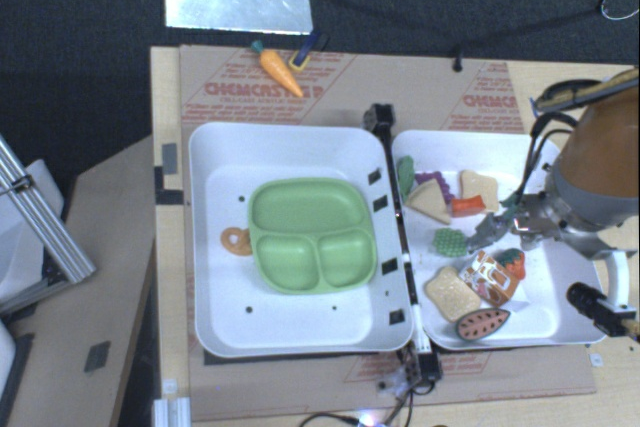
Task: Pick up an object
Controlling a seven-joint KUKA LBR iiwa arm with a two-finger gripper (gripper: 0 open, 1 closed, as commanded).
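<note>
Arm low over the right bin, reaching among the toy food.

In the camera view the gripper (pixel 492 230) sits over the right bin (pixel 540 330), just above a printed packet (pixel 490 277) and beside a green knobbly piece (pixel 450 241); its tips blur into the clutter, so I cannot tell whether it is parted or closed, and nothing is plainly held. A good pick would likely centre on one item, such as the packet, clear of the bread slice (pixel 452 293). The left bin (pixel 215 315) holds a green tray (pixel 305 233).

"CHEMCAST" on brown board (pixel 330 75)
</note>
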